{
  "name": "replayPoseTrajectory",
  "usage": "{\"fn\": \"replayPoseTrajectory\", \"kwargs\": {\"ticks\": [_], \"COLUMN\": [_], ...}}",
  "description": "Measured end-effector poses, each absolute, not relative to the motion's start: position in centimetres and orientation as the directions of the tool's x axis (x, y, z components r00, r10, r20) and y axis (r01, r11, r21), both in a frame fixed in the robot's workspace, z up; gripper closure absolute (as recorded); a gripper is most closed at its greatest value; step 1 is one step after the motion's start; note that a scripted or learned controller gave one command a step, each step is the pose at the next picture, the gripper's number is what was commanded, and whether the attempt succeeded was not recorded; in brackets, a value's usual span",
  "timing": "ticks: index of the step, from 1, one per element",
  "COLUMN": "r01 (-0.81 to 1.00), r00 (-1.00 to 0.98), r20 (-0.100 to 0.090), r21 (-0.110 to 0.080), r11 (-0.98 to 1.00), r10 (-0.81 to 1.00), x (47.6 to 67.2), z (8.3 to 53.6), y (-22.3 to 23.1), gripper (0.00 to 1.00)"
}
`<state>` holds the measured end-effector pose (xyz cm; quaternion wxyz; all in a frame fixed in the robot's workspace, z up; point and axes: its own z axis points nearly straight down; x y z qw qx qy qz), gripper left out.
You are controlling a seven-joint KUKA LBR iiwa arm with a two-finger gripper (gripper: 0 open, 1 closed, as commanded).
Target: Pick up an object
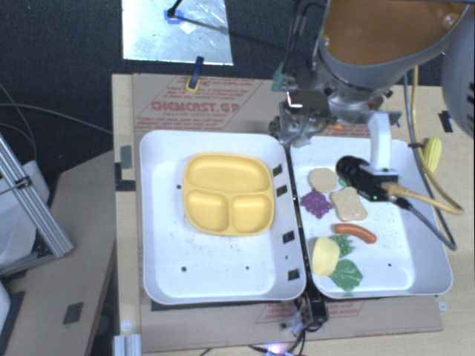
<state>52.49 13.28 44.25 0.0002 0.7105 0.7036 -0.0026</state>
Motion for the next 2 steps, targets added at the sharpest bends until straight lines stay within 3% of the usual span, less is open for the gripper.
{"fn": "replayPoseTrajectory", "kwargs": {"ticks": [1,2], "r01": [1.000,1.000], "r00": [0.004,0.001], "r20": [-0.001,0.000], "r21": [0.001,-0.001], "r11": [-0.004,-0.001], "r10": [1.000,1.000], "x": [53.4,49.1], "z": [41.5,39.6], "y": [9.4,8.4], "gripper": [1.00,1.00]}}
